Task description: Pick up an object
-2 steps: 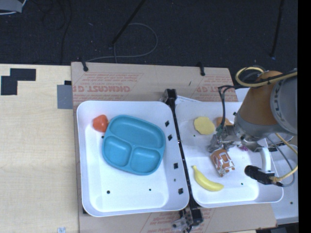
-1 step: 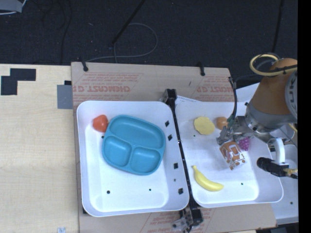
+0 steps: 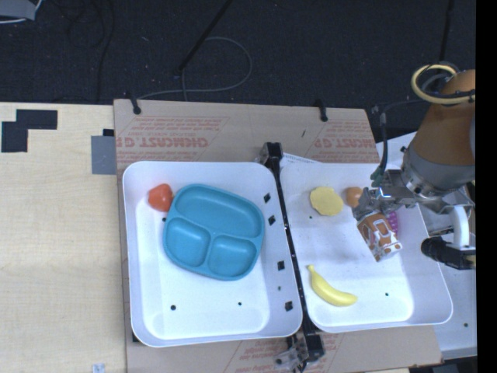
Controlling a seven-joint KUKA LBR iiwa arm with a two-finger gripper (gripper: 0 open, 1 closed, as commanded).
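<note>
One small carton (image 3: 380, 235), orange-white print, tilted, under tool (image 3: 376, 199).

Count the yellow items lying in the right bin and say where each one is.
2. A banana lies near the front of the right bin, and a rounded yellow piece sits near its back left. More could be hidden under the arm.

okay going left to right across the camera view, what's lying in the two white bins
Red tomato → blue divided plate → yellow round piece, with the banana below it at about the same position → small orange item → patterned carton under the end effector.
</note>
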